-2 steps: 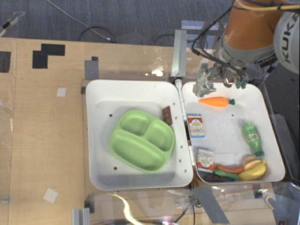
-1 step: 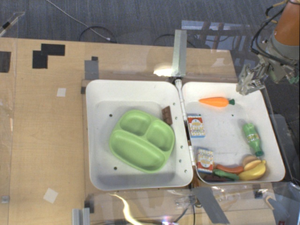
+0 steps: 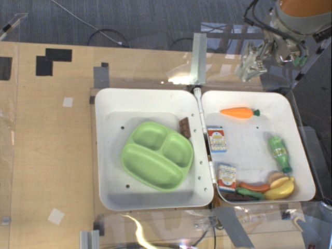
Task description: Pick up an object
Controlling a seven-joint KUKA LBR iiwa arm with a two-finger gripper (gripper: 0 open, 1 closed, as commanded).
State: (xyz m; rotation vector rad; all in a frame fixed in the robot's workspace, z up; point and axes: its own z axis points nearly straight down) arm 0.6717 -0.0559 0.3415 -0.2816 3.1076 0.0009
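Orange carrot (image 3: pixel 236 112) untouched in right bin (image 3: pixel 296 119); my tool (image 3: pixel 252 66) hovers at its 12 o'clock, grip state unclear, nothing picked.

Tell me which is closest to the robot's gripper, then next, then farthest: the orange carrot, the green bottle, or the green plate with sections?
Judged in the camera view, from the gripper above the right bin:
1. Orange toy carrot, at the right bin's far end, just below the gripper.
2. Green plastic bottle, by the right bin's right wall.
3. Green three-section plastic plate, in the left bin.
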